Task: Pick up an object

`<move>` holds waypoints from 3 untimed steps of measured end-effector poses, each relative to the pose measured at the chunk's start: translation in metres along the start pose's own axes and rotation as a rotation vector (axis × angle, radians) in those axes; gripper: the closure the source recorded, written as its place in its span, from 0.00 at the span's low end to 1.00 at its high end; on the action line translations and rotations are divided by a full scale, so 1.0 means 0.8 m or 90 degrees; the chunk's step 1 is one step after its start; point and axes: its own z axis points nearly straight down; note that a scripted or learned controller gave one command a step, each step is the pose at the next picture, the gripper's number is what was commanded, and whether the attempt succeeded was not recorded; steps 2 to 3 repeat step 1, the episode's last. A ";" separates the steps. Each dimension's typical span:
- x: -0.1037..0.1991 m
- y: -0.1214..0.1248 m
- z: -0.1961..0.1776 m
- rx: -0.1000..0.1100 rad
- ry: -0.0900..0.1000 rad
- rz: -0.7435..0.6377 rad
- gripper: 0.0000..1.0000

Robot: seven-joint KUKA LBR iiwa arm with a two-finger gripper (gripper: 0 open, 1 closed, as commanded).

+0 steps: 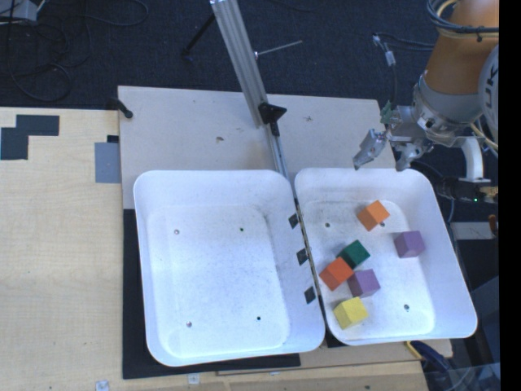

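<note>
while the gripper (383, 155) hangs open and empty above the far rim of the right bin (456, 300), no pick is made yet; the orange cube (374, 215) lies nearest inside that bin; next comes descent over it, fingers astride.
</note>
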 end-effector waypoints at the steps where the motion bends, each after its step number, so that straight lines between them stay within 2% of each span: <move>1: -0.075 -0.022 0.221 0.000 0.001 0.005 0.00; 3: -0.075 -0.022 0.221 0.000 0.001 0.005 0.00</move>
